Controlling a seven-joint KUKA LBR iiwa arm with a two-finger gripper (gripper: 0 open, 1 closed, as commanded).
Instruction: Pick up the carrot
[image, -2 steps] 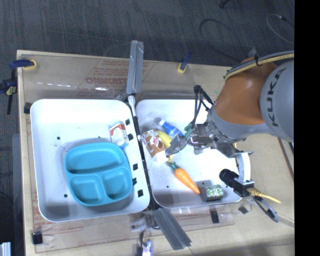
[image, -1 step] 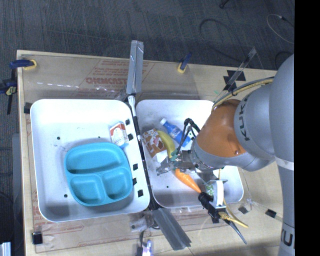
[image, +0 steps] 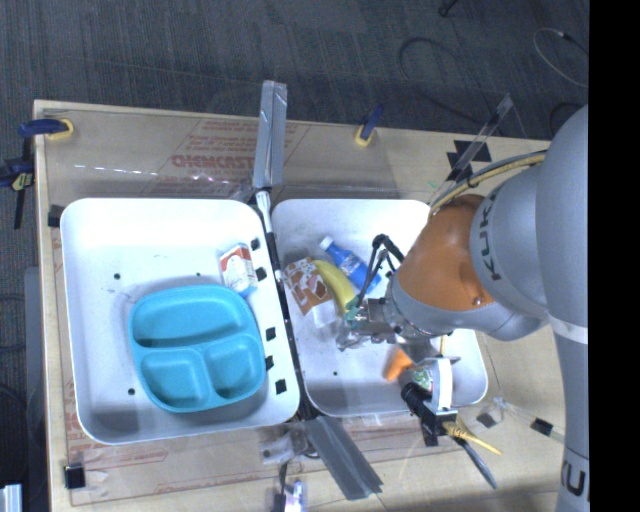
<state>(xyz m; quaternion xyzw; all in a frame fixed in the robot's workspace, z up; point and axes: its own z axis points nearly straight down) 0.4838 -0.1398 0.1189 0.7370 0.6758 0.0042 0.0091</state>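
The carrot (image: 397, 365) is a small orange piece on the floor of the right bin (image: 330, 400), near its front right corner, and the arm's wrist partly covers it. My gripper (image: 357, 326) is low over the middle of the same bin, just left of and slightly behind the carrot. It sits by the lower tip of a yellow banana (image: 335, 283). The orange wrist band (image: 450, 265) and grey arm hide the bin's right side.
Beside the banana lie a brown snack packet (image: 305, 282) and a blue bottle (image: 346, 262). The left bin (image: 95, 260) holds a blue compartment tray (image: 195, 345) and a small red-and-white carton (image: 236, 267). A dark divider (image: 275, 320) separates the bins.
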